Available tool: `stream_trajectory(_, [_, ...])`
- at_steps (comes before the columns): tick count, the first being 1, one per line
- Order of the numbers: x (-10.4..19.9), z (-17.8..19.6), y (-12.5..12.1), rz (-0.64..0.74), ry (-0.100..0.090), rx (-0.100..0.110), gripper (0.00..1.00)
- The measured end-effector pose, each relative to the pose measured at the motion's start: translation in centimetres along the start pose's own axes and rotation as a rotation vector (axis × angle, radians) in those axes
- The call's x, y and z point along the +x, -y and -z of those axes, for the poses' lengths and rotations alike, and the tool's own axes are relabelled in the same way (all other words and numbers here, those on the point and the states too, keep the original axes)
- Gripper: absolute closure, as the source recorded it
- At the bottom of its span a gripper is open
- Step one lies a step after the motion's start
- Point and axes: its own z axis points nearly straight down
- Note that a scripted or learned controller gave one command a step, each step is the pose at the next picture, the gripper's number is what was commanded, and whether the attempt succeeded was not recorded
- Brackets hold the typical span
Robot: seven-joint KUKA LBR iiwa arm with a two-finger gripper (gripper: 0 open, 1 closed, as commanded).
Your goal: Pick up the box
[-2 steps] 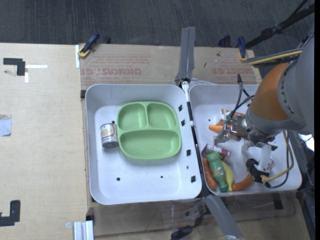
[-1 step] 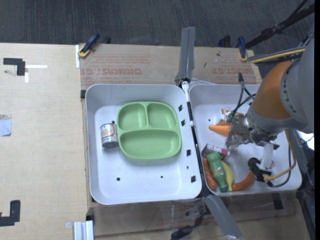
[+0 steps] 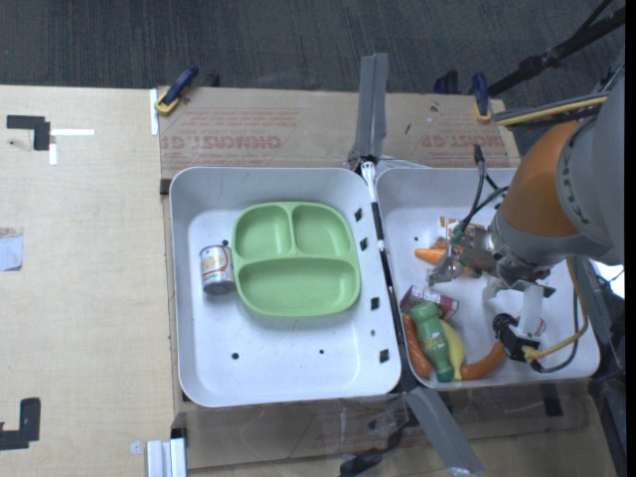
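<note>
In the right bin [image 3: 397, 202], a small box [image 3: 438, 302] with pink and white faces lies near the left wall, partly under other items. My gripper [image 3: 445, 268] hangs low just above it, reaching in from the right under the grey and orange wrist [image 3: 542, 202]. Nothing visible sits in its grasp. An orange carrot-like piece [image 3: 428, 254] lies just left of the gripper tip.
A green bottle [image 3: 428, 328], a yellow banana [image 3: 453, 351] and orange toy vegetables [image 3: 485, 362] crowd the right bin's front. The left bin [image 3: 189, 306] bears a green divided plate [image 3: 296, 258] and a small can [image 3: 215, 268]. Cables [image 3: 556, 351] trail from the wrist.
</note>
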Motion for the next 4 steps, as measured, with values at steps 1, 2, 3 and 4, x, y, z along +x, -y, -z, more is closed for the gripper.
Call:
stream_trajectory(1, [0.0, -0.9, 2.3, -0.072, -0.002, 0.0, 0.0])
stream_trajectory(2, [7.6, 9.3, -5.7, -0.255, -0.002, -0.004, 0.0])
stream_trajectory(3, [5.1, 9.2, 2.2, -0.081, -0.001, -0.002, 0.0])
stream_trajectory(4, [-0.1, 0.2, 1.4, -0.325, -0.002, 0.0, 0.0])
